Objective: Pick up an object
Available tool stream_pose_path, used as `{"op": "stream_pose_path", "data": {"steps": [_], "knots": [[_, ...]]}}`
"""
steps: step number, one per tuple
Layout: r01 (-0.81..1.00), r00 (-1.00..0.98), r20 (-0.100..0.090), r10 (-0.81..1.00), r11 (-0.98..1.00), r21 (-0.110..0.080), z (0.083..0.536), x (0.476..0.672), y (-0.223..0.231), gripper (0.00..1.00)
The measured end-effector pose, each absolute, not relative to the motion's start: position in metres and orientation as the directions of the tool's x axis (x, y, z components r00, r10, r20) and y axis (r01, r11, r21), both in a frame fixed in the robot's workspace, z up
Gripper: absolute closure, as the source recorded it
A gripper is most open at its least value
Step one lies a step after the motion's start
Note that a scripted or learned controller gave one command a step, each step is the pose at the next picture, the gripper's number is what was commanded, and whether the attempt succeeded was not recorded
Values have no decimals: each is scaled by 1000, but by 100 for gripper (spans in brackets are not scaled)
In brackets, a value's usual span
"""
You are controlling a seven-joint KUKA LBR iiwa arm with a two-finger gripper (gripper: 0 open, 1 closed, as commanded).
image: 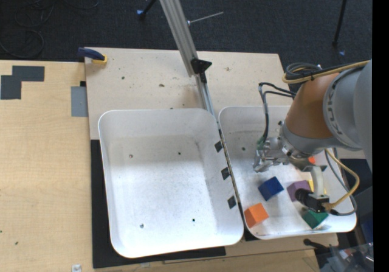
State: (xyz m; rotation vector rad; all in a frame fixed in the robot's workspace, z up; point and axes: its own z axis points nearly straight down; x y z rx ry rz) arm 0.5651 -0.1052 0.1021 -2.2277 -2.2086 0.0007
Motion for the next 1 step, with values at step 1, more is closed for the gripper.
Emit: {"op": "stream_pose_path", "data": {"steps": [1], "knots": [[1000, 8, 0, 1000, -8, 1, 152, 556, -109, 100]]}}
